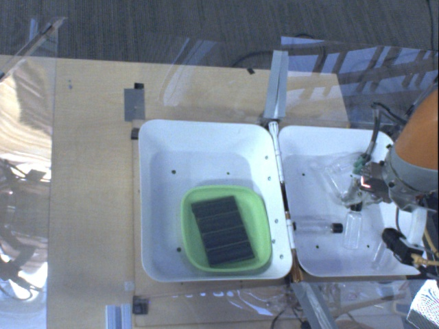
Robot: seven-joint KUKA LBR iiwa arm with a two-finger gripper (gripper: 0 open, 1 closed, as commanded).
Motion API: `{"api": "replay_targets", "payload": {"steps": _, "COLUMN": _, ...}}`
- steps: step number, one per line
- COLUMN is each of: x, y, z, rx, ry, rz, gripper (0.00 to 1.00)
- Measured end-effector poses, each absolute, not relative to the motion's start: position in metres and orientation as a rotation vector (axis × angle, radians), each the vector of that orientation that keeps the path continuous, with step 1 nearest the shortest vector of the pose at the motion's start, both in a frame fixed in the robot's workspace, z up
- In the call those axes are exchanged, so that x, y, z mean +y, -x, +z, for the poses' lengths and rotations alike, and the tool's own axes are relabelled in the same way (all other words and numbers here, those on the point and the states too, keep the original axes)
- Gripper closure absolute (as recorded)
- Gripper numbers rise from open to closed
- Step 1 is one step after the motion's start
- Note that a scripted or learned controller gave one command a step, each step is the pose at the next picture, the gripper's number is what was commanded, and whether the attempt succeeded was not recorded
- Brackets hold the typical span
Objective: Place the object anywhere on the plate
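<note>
A dark grey ridged slab [223, 230] lies flat on the green plate [192, 249], which sits in the front half of the left bin [161, 177]. My gripper [348, 201] is over the right bin [309, 259], well to the right of the plate and apart from the slab. Its two clear fingers [338, 175] stand spread, so it is open with nothing between them. The orange band of the arm [417, 137] rises above it at the right edge.
A small clear tube with a black tip [321, 228] lies on the right bin's floor, just left of the gripper. The raised rims of the two bins meet in a ridge [280, 184] between plate and gripper. Black cables [401, 245] hang by the wrist.
</note>
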State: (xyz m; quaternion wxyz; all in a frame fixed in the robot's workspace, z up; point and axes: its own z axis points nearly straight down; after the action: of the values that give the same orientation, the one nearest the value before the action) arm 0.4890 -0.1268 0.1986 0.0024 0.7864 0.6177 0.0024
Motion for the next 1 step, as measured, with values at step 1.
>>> {"api": "replay_targets", "payload": {"steps": 1, "x": -0.0572, "y": -0.4983, "z": 0.1993, "rx": 2.327, "ry": -2.104, "rz": 0.006, "gripper": 1.0}}
